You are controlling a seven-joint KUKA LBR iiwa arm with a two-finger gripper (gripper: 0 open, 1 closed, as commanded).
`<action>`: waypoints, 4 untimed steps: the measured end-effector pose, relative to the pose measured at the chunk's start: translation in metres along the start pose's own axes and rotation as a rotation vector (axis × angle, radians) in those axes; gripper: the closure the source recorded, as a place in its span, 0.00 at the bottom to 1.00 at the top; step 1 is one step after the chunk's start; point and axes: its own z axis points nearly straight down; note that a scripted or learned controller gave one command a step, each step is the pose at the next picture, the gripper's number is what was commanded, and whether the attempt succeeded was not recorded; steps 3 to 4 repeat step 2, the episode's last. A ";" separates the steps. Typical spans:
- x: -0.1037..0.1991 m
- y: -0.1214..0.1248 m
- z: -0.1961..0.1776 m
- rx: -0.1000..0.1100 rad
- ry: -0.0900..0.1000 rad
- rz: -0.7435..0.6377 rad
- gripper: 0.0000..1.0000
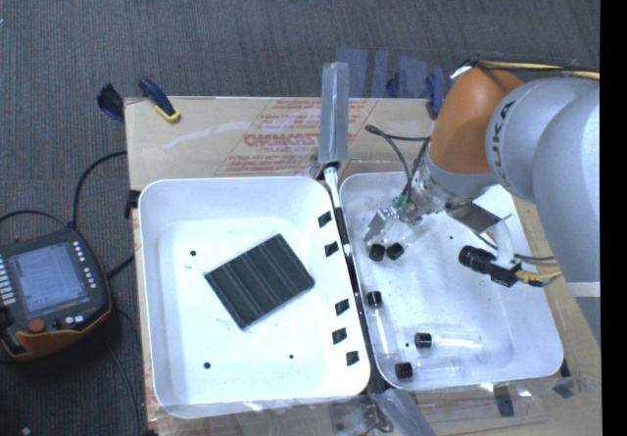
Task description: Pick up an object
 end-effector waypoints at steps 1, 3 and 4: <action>0.002 -0.004 -0.005 0.018 0.010 0.000 1.00; 0.047 0.021 -0.155 -0.002 -0.002 0.010 1.00; 0.047 0.021 -0.155 -0.002 -0.002 0.010 1.00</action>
